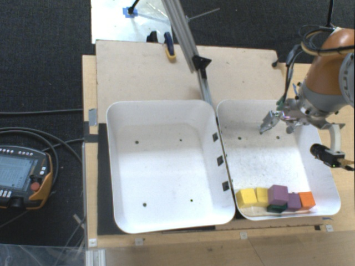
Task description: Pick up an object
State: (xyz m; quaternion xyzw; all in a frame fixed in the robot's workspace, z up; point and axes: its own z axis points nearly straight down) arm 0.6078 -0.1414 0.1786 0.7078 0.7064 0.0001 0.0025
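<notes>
Blocks lie in a row along the near wall of the right bin, close to the worktop's near right corner: two yellow blocks side by side at the left end, then a purple block with a dark green block just in front of it, a smaller purple block, and an orange block at the right end. They sit close together, neighbours touching or nearly so. None of them is between the fingers; all rest on the bin floor.

Beside it, the left bin shares a middle edge with the right bin, and a few small dark specks dot its floor.

Further back in the right bin, the gripper hangs over the far part of that bin, well apart from the row of blocks. It points down and toward the bins' shared edge. Whether its fingers are spread or closed cannot be told from this angle, and nothing is seen held there. The arm, orange above the wrist, comes in over the worktop's right edge.

Off the worktop's left edge, a teach pendant with its cable lies on the dark floor. A slanted metal pole crosses the far edge of the worktop.
</notes>
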